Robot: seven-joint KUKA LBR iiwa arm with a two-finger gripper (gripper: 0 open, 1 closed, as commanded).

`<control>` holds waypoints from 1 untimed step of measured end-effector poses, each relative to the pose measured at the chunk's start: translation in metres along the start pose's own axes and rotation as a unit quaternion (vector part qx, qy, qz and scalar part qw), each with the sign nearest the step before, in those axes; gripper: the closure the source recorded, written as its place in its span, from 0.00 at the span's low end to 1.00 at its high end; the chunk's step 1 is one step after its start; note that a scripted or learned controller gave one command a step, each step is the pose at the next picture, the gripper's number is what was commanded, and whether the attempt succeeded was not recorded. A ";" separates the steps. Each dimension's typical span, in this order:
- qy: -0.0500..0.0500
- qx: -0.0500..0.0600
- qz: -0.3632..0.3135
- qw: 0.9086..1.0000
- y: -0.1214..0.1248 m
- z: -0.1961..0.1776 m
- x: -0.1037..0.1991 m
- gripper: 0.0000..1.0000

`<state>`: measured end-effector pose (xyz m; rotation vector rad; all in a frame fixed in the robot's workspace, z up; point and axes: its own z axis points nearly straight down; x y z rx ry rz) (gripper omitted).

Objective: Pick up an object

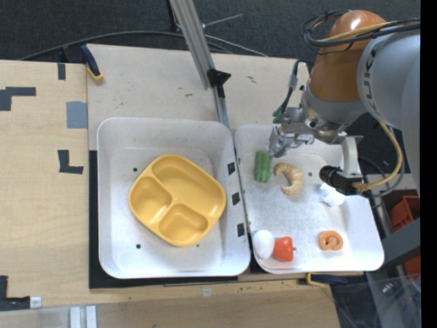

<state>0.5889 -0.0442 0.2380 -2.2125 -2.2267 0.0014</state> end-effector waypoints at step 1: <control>0.000 0.000 -0.001 1.000 -0.006 -0.004 0.062 1.00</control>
